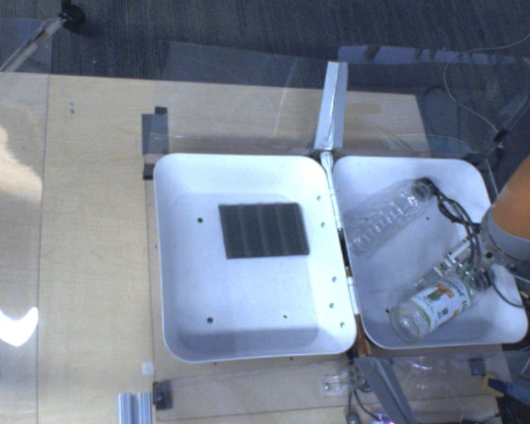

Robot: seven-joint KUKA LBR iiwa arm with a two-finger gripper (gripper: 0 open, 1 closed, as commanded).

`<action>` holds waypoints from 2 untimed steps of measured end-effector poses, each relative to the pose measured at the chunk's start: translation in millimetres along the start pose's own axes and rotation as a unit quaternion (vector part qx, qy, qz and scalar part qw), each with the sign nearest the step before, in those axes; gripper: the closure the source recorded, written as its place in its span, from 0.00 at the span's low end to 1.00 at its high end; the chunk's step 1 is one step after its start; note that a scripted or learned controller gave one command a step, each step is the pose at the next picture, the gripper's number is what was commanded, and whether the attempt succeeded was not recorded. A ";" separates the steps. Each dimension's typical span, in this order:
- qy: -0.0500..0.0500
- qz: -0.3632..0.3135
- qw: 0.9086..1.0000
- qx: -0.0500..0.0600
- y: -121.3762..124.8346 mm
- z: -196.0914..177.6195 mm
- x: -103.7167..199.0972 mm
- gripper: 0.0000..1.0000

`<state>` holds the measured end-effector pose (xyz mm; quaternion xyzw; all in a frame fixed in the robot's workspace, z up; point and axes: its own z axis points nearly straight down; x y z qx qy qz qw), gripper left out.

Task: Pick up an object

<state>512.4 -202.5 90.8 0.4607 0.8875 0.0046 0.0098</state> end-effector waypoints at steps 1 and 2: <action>-0.003 0.002 1.000 -0.002 2.0 -12.3 -2.3 1.00; -0.003 0.002 1.000 -0.002 2.0 -12.3 -2.3 0.00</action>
